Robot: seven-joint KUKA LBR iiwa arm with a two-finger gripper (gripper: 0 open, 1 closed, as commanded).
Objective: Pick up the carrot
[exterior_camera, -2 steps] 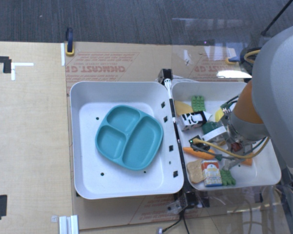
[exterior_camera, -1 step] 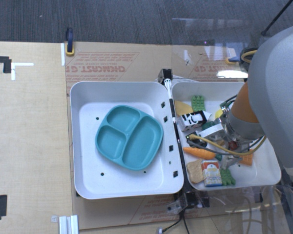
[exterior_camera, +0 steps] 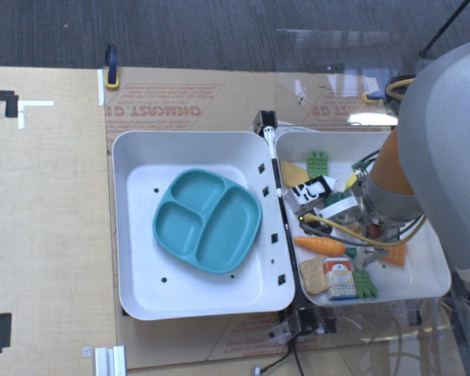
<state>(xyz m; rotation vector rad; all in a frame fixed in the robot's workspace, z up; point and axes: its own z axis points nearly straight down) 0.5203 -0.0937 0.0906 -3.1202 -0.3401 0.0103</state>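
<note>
The carrot (exterior_camera: 319, 244) is orange and tapered, and lies on its side in the right bin (exterior_camera: 423, 284), near that bin's left wall, with its tip pointing left. The grey arm with its orange band reaches down into the right bin from the right. My gripper (exterior_camera: 356, 227) hangs low among cables and hardware just above and to the right of the carrot's thick end. Whether it touches the carrot is hidden by the wrist.
Around the carrot in the right bin lie a green block (exterior_camera: 317, 163), a yellow piece (exterior_camera: 292, 172), a tan cracker-like slice (exterior_camera: 312, 275), a small labelled box (exterior_camera: 341, 279) and another orange piece (exterior_camera: 395, 255). The left bin (exterior_camera: 133, 233) holds a teal divided plate (exterior_camera: 207, 220).
</note>
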